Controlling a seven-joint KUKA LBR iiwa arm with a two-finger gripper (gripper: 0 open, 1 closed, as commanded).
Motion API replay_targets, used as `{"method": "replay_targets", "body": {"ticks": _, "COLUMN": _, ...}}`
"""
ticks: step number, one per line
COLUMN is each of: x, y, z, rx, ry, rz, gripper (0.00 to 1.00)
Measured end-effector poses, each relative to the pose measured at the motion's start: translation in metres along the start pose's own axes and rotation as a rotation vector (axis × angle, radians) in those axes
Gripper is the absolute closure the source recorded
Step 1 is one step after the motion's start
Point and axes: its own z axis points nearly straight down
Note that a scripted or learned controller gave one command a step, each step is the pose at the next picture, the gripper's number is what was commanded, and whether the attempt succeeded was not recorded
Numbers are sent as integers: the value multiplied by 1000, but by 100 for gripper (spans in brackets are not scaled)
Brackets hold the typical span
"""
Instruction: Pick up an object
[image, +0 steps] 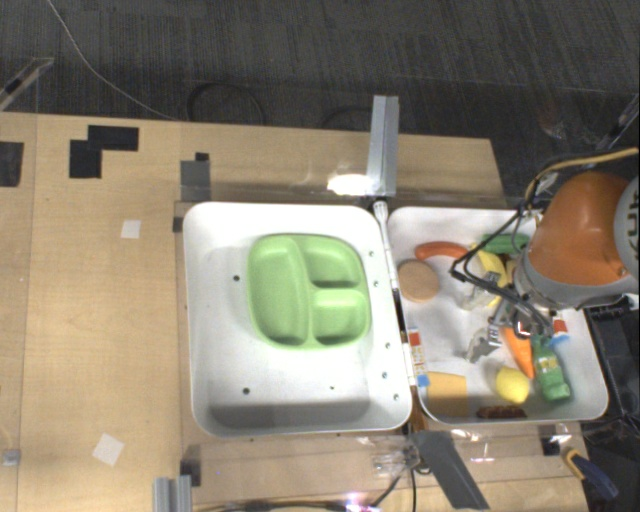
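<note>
Two white bins sit on the table (90, 330): the left bin (215, 400) holds one green tray (305, 290), the right bin (440, 405) one lemon (511, 385), one carrot (520, 352), one green bottle (551, 372), and other bits. The arm (580, 235) bends down over the right bin's far right corner, jaws (487, 340) lowered mid-bin beside the carrot. I cannot tell how they stand.

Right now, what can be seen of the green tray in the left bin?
The green tray is a pale green, moulded, plastic-looking piece with rounded corners. It has three hollows: one long one down its left side and two smaller ones stacked on its right. It lies flat and right way up, turned slightly, on the floor of the left bin, nearer the far wall than the near one. Nothing else touches it.
</note>
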Motion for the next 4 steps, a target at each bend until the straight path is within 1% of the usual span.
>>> {"method": "replay_targets", "body": {"ticks": 1, "x": 32, "y": -30, "z": -1, "rx": 1, "ry": -3, "rz": 72, "gripper": 0}}
{"method": "replay_targets", "body": {"ticks": 2, "x": 27, "y": -28, "z": -13, "rx": 1, "ry": -16, "rz": 64, "gripper": 100}}
{"method": "replay_targets", "body": {"ticks": 3, "x": 27, "y": -28, "z": -12, "rx": 1, "ry": -15, "rz": 64, "gripper": 0}}
{"method": "replay_targets", "body": {"ticks": 4, "x": 13, "y": -36, "z": 0, "rx": 0, "ry": 6, "rz": 70, "gripper": 0}}
